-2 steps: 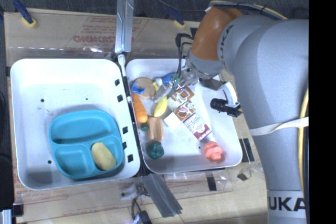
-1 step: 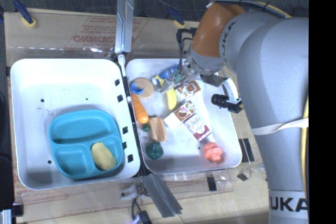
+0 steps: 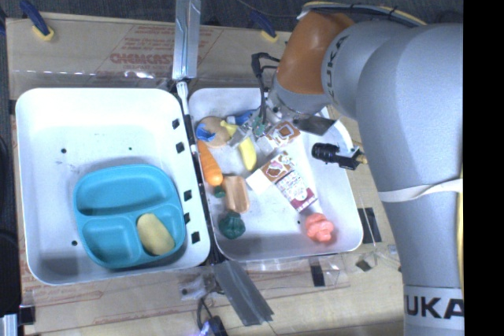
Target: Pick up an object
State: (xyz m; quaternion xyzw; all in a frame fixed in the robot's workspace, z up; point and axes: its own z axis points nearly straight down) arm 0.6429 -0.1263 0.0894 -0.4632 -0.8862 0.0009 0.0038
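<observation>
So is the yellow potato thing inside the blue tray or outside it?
Inside. The yellow potato sits in the lower right compartment of the blue tray, with the tray's raised rim all around it, in the left bin.

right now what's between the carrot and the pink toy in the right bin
In the camera view, a flat printed packet lies on the bin floor between the carrot and the pink toy. A tan block sits just beside the carrot.

The table [image 3: 94, 43] is a pale wood-coloured board with red printing along its far edge — blue clamps [image 3: 37, 20] grip that edge. Two shallow white bins sit on it side by side, the left bin [image 3: 47, 114] touching the right bin [image 3: 346, 232] — a metal bar [image 3: 186, 35] lies at their far junction.
</observation>
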